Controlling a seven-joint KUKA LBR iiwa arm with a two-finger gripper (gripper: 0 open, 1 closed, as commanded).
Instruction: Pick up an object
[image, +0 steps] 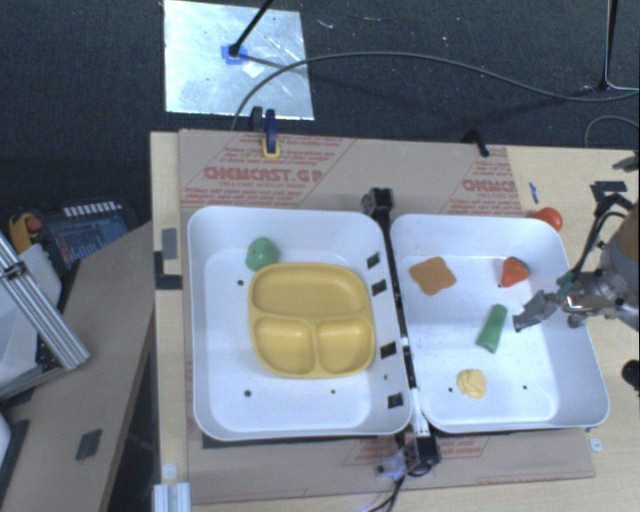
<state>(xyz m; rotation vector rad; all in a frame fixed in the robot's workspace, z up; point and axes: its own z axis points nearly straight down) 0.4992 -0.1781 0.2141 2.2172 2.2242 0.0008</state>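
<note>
Camera view shows the likeliest target, a green cylinder-like piece (491, 328), lying tilted on the floor of the right bin (570, 400), just left of the gripper (535, 312), which reaches in over the bin's right rim. Nothing sits between the gripper's fingers, but how far apart they stand cannot be made out at this angle. Near the green piece are an orange flat piece (432, 275) up and to its left, a red-orange piece (514, 271) above it close to the back wall, and a small yellow lump (471, 383) below it; all four lie apart from one another. The risks, as I judge them: the green piece looks smooth and rounded, so a close across its slanted axis could squeeze it out sideways or roll it away. A descent slightly off could nudge it with one finger instead of straddling it, pushing it toward the divider. The red-orange piece lies close enough that a drifting approach might clip it. In the left bin (215, 400) a yellow divided tray (310, 318) and a green round piece (262, 253) sit well apart from the action, and should not interfere.
</note>
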